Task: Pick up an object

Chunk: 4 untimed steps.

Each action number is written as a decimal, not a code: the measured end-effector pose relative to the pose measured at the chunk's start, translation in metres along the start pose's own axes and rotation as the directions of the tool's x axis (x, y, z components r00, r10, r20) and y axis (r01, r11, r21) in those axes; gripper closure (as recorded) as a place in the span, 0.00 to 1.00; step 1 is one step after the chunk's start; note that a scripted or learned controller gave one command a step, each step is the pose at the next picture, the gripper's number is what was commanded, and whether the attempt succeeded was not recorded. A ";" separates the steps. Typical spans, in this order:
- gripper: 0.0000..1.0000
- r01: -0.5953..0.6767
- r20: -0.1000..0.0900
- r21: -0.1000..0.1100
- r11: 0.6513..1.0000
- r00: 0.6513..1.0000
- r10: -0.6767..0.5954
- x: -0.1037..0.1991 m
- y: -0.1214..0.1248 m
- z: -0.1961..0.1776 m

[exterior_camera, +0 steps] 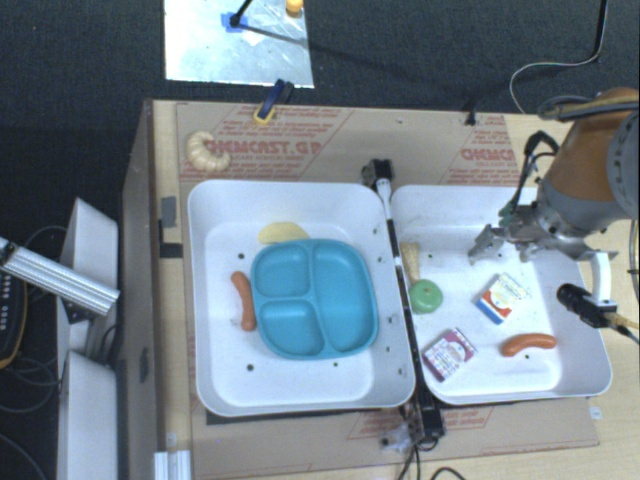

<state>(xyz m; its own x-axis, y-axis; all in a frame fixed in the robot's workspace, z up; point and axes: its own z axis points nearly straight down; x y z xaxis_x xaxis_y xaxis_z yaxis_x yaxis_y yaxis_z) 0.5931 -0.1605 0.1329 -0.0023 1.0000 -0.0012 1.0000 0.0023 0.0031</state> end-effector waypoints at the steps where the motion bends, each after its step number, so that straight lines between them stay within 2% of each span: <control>1: 0.00 -0.002 0.000 0.003 1.000 1.000 0.002 -0.012 -0.054 0.007; 2: 0.00 -0.001 -0.001 0.003 1.000 1.000 0.001 -0.016 -0.071 0.010; 3: 0.00 0.001 -0.001 0.001 1.000 1.000 -0.001 0.012 -0.058 0.006; 4: 0.00 -0.001 0.000 0.002 1.000 1.000 0.001 -0.042 -0.070 0.049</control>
